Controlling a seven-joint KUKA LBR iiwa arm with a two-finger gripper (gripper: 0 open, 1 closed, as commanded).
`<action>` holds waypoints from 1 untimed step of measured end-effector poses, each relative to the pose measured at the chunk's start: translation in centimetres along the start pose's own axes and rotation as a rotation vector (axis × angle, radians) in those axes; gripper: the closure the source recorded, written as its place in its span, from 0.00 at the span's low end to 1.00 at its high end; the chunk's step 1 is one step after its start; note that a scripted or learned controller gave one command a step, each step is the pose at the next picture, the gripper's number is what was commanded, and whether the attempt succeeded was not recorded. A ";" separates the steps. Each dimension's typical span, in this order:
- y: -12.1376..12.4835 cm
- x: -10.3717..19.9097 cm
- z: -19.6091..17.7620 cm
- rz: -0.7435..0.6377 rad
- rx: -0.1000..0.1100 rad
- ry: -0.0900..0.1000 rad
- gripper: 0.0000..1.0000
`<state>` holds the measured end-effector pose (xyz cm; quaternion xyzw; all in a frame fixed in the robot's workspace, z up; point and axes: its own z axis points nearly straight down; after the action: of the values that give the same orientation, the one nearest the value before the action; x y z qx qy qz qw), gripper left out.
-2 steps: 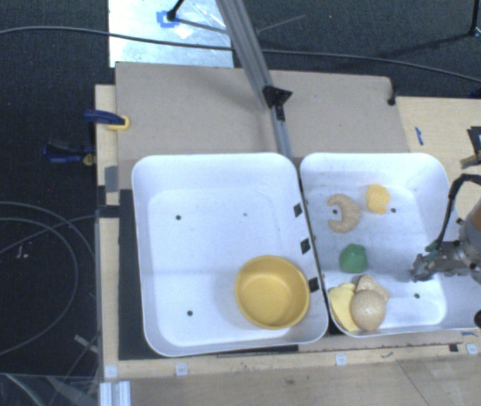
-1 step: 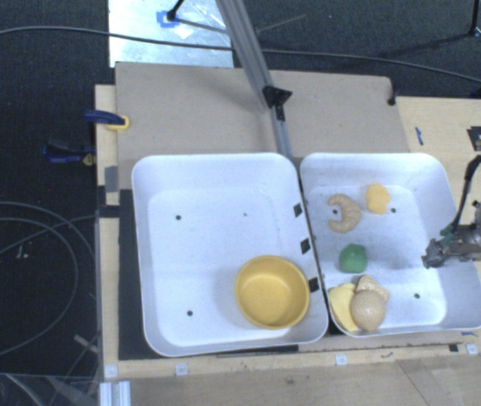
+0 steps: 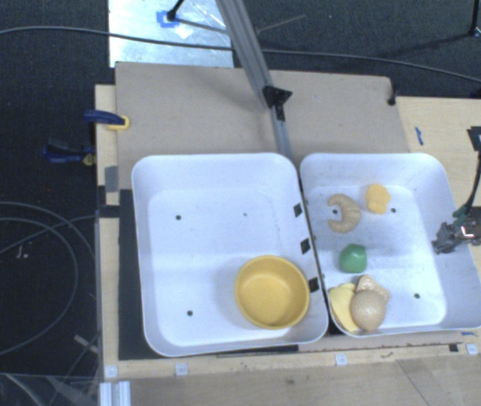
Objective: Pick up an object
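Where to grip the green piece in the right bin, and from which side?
Judging from above: take the green piece across its rounded body, coming straight down. It sits alone on the right bin floor, apart from the croissant above and the pile below, so fingers likely fit on either side.

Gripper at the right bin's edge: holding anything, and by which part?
Nothing visible in the gripper; it sits over the right white bin's rim, apart from the objects.

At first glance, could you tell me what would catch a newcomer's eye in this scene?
The yellow bowl stands out most, sitting alone at the near right of the left bin. In the right bin a green ball lies mid-bin between a croissant and a cluster of pale food pieces. The gripper hovers at that bin's right edge.
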<state>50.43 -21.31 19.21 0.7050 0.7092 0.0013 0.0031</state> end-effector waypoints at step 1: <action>0.7 -0.3 -6.3 0.000 -0.002 -0.001 1.00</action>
<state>51.06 -21.62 25.56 0.7049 0.7093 0.0017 0.0044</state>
